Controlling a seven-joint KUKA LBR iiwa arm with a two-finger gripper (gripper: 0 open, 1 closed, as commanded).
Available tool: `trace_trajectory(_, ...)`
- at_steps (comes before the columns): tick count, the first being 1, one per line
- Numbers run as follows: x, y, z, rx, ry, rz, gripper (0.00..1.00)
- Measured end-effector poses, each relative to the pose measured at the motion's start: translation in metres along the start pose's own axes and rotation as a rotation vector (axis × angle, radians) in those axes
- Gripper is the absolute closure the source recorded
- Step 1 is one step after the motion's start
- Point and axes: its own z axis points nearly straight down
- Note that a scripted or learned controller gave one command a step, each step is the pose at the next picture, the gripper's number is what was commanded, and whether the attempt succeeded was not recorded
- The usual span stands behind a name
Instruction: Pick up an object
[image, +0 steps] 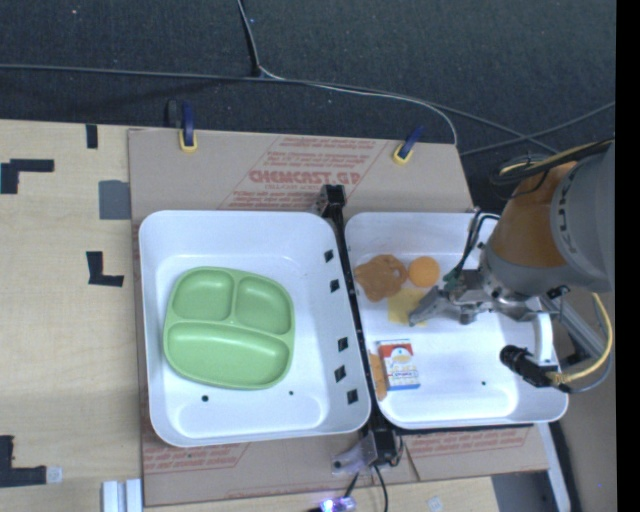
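Crowding jaws (420, 312): yellow piece (401, 306), brown toy (379, 276), orange ball (424, 271).

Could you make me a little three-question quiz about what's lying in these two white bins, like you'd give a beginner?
1. True or false: the green divided plate lies in the left bin.
2. Which thing lies nearest the gripper?
A. the orange ball
B. the yellow piece
C. the small carton
3. Fill in: the brown cookie-like item sits in the right bin, just to the ____ of the orange ball in the camera view.

Key: 1 true; 2 B; 3 left.
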Motion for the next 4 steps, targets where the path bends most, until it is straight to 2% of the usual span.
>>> trace_trajectory(1, 0.001, 0.001, -0.013, -0.002, 0.001, -0.002, 1.0)
trace_trajectory(3, 0.005, 0.017, -0.127, -0.01, -0.001, -0.002, 1.0)
trace_trajectory(4, 0.006, 0.017, -0.14, -0.006, 0.0, -0.001, 1.0)
